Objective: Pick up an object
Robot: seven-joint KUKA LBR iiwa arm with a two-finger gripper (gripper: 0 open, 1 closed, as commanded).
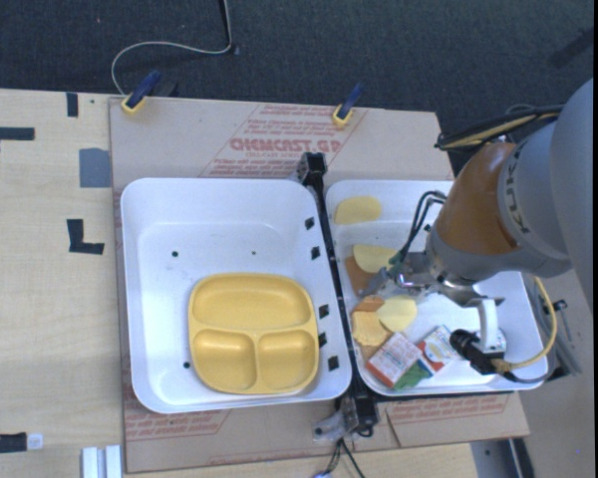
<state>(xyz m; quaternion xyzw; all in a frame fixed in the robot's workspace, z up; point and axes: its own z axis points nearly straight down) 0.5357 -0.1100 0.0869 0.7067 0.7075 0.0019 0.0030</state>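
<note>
My arm (508, 207) reaches in from the right, a smooth grey shell with a glossy orange band, and bends down over the right bin (526, 297). My jaws (411, 277) hang low above the pile there; their metal parts blur together from this angle, so I cannot tell whether they are parted or closed, and nothing shows plainly between them.

The right bin is shallow, white plastic with rounded corners. Inside lie several flat, matte things: a pale yellow disc (358, 209) near the far wall, a second yellow piece (373, 257) beside my jaws, a rounded yellow piece (398, 315) just below them, a square tan wafer (370, 329), and a red-and-white packet (397, 358) with a green edge near the front wall.

The left bin (154, 217) holds a moulded yellow tray (253, 331), smooth and divided into three compartments. Both bins sit on a sheet of brown cardboard (269, 142) with red print, clamped at its far edge, on the pale wood counter (40, 297).
</note>
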